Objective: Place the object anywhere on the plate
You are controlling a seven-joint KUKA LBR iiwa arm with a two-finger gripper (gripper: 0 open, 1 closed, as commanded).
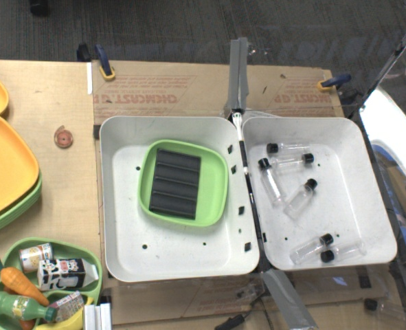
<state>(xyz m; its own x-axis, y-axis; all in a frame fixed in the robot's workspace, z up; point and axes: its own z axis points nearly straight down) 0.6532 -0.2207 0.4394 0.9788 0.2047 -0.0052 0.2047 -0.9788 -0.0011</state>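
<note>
A black ribbed block [174, 183] is seen lying flat on the green plate [216, 184], which is set mid-way in the left bin [120, 253], with bare floor left all round, widest toward 6 o'clock. At 3 o'clock, clear black-capped vials [300, 196] are scattered across the right bin [354, 184].

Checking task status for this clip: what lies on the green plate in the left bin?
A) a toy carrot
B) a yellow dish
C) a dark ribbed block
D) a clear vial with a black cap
C: a dark ribbed block rests on the green plate, while the capped vials lie in the right bin.
</note>
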